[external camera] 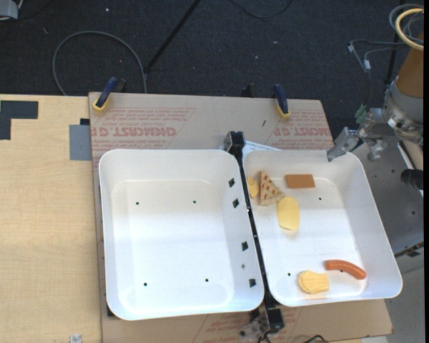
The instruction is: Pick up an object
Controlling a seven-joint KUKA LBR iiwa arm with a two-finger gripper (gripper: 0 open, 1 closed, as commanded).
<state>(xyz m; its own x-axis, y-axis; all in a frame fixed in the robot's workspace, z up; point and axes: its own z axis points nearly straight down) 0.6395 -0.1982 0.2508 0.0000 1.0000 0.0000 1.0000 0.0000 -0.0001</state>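
Note:
The right bin (pixel 375 213) holds several toy foods. A brown rectangular piece (pixel 299 181) lies near its far wall. Left of it sit a tan waffle-like wedge (pixel 269 189) and a small yellow piece (pixel 253 187), touching each other. A pale yellow oval (pixel 289 214) lies just below the wedge. Near the front are an orange-red sausage (pixel 345 268) and a yellow lump (pixel 314 282). My gripper (pixel 343 143) hangs over the bin's far right corner, above the rim and apart from every item. Nothing is seen in it.
The left bin (pixel 111 227) lies beside the right one, with a black divider strip (pixel 244 220) between them. Both rest on a cardboard sheet (pixel 171 123) clamped at the back. The arm's orange band (pixel 412 70) stands at the far right.

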